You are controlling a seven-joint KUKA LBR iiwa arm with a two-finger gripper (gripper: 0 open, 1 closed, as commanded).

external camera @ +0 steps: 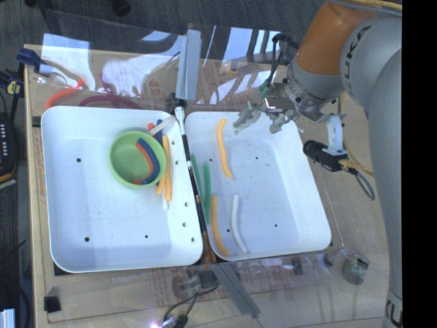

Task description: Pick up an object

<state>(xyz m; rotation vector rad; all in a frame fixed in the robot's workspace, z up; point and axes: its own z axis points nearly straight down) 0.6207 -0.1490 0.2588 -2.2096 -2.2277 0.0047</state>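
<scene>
My gripper hangs over the far edge of the right bin, its fingers spread open with nothing between them. Just to its left an orange stick lies in that bin. Nearer the front lie a white stick, another orange stick and two green sticks along the left wall. In the left bin a green bowl holds red and blue curved pieces, with orange sticks beside it.
A grey metal bar stands upright behind the bins' divide. Red and purple rings lie on the bench behind the left bin. The arm's grey body fills the right side.
</scene>
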